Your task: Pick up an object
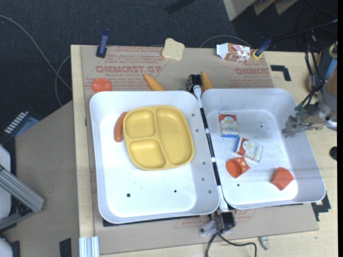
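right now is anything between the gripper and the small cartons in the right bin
Nothing visible. The gripper sits at the right bin's right edge; bare white floor lies between it and the two cartons.

My arm [328, 84] reaches in from the right edge, wrist bent low. My gripper [292, 125] points leftward, its metal end hanging at the right side, with nothing visibly caught in it.

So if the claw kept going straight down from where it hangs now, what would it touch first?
Probably bare floor of the right-hand white plastic bin near its right wall; the claw has no object under it, though depth is unclear.
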`<state>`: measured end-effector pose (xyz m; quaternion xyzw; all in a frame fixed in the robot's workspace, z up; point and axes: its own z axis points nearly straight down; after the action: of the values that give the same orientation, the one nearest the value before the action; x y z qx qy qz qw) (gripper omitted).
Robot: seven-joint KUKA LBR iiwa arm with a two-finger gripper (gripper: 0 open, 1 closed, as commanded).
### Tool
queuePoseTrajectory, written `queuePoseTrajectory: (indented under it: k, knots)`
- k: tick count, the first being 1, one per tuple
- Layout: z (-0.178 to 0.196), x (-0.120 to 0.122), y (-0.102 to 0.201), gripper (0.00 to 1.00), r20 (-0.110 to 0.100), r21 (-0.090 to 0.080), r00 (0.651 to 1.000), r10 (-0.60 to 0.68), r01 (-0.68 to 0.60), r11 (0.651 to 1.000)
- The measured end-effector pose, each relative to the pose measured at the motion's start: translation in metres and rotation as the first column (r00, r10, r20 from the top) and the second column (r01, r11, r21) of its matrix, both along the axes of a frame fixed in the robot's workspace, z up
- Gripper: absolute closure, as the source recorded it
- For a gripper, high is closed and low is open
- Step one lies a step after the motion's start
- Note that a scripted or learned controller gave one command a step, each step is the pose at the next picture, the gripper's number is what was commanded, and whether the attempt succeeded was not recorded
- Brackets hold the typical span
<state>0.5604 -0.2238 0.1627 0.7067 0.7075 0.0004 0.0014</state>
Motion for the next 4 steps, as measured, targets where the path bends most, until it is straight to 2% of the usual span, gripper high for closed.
queuePoseTrajectory:
  k: [1,2,4]
  knots:
    - [0.029,0.045,0.0,1.0,0.0,0.0,1.0,0.001,-0.001,1.0]
    - [0.011,0.051,0.0,1.0,-0.003,0.001,1.0,0.0,0.0,1.0]
    - [0.032,0.052,0.0,1.0,0.003,-0.004,1.0,0.003,-0.003,1.0]
